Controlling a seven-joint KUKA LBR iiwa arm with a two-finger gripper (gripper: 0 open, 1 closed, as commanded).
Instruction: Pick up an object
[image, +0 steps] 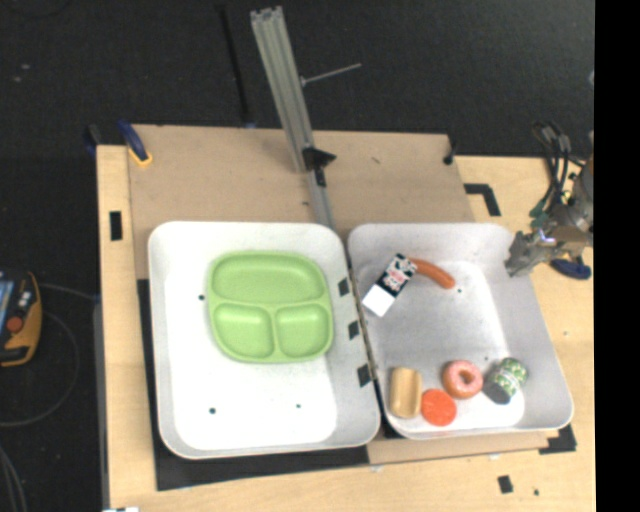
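At the right edge of the view the gripper (522, 258) hangs just outside the upper right corner of the right bin (470, 300), over the worktop (230, 180). Nothing can be seen between its tips, and how far it is open cannot be told at this size. Cables and grey hardware sit behind it.

Inside the right bin, near its upper left, an orange sausage-shaped toy (434, 272) lies touching a small black and white carton (390, 285), which rests tilted against the bin's left side. Along the bin's lower edge sit four small things in a loose row: a tan bread-like cylinder (403, 391), a red-orange round piece (438, 407), a pink doughnut (462, 378) and a green leafy ball (509, 378). All of these lie well apart from the gripper.

The left bin (180, 400) holds a green divided plate (270, 305) with three compartments. Both bins rest on a pale wooden worktop with black markers at its edges. A grey metal post (290, 100) rises from behind the bins. The floor (100, 60) around is dark.
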